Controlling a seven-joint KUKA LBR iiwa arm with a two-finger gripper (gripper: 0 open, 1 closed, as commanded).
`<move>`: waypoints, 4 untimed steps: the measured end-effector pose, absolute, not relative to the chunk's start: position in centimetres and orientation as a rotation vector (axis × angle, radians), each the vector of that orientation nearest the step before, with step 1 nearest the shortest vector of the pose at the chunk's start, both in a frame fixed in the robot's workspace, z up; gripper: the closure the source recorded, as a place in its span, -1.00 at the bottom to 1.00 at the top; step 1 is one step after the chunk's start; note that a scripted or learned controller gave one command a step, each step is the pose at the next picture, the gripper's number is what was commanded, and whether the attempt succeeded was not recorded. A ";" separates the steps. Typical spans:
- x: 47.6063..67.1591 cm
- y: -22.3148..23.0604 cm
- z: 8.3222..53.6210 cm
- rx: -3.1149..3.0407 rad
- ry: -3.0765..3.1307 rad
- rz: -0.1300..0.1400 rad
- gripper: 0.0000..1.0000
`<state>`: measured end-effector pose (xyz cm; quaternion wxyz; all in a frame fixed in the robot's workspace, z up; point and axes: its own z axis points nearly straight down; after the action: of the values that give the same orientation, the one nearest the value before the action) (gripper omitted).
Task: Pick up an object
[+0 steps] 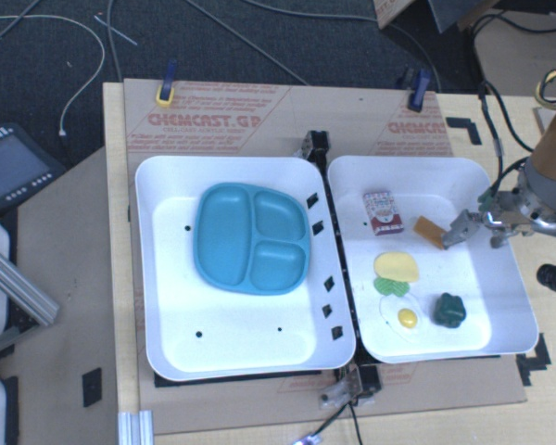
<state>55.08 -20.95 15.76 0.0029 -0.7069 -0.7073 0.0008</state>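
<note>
Two white bins sit on the surface. In the right bin point(500, 336), the end effector point(467, 226) hangs wide apart, holding nothing, just beside a brown block point(430, 232). Closing off-centre could push the block away.

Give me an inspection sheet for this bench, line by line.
Surface: bench, two white bins side by side.
Job's things: right bin holds a small red carton, brown block, yellow piece, green scrap, fried egg toy, dark green pepper.
Clutter: blue divided plate in the left bin.
Grippers: gripper beside the brown block.
Cables: white cables on the floor.
Surroundings: clamps, cardboard box.
</note>
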 end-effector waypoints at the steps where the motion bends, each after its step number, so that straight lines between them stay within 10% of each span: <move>1: 55.5 -20.7 9.6 -2.216 -2.217 0.003 -1.00; 2: 55.5 -20.7 8.5 -2.219 -2.220 0.001 -1.00; 3: 55.6 -20.7 9.6 -2.220 -2.222 -0.002 1.00; 4: 55.3 -21.6 14.9 -2.225 -2.225 -0.003 1.00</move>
<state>55.26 -21.60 14.93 -0.0023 -0.7072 -0.7071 -0.0009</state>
